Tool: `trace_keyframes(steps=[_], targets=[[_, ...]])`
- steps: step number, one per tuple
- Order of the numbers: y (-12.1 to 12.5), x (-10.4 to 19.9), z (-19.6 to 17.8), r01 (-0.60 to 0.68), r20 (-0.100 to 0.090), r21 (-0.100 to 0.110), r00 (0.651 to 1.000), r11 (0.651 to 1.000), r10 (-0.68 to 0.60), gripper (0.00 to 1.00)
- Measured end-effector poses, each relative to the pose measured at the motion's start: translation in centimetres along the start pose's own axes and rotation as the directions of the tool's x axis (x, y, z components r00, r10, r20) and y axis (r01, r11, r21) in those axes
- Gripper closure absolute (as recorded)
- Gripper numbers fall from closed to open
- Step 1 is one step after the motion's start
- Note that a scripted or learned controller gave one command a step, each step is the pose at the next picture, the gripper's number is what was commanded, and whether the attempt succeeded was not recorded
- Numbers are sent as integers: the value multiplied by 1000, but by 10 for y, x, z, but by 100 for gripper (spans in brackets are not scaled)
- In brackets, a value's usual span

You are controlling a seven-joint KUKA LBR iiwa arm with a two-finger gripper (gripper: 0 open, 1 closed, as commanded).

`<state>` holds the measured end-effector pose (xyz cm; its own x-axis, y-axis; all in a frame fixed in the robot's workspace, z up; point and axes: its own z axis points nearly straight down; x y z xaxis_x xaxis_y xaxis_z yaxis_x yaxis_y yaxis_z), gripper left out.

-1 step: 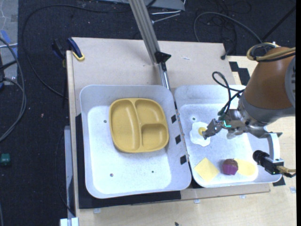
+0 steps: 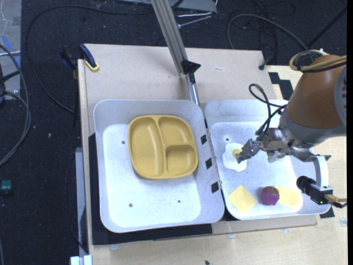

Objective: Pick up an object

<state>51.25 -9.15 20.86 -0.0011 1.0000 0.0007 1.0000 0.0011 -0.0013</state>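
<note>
Gripper [image 2: 246,149] low in the right bin [image 2: 220,120], tip at the edge of the fried-egg toy [image 2: 235,158] — white flat disc, small yellow yolk near its centre, lying in the left half of that bin. Cannot tell whether the fingers are open or closed; they are dark and small against the egg, and nothing is clearly seen between them. Risks, as judged: the egg looks thin and flush to the bin floor, so a pinch may skid over it or push it toward the bin wall; an off-centre grip at the rim could let it flop out on lifting. Other candidates sit near the front edge — yellow cheese slice [image 2: 242,197], purple ball-like toy [image 2: 269,195], pale yellow disc [image 2: 289,196]. Left bin [image 2: 110,203] carries a yellow divided plate [image 2: 163,146], well apart.
</note>
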Motion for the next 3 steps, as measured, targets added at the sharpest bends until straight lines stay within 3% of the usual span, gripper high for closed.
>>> trace_keyframes(steps=[2, 3], targets=[[0, -9, 109, -3, 0, 1, 1000, 1000, 3, 0], [0, -9, 97, -4, 0, 1, 1000, 1000, 4, 100]])
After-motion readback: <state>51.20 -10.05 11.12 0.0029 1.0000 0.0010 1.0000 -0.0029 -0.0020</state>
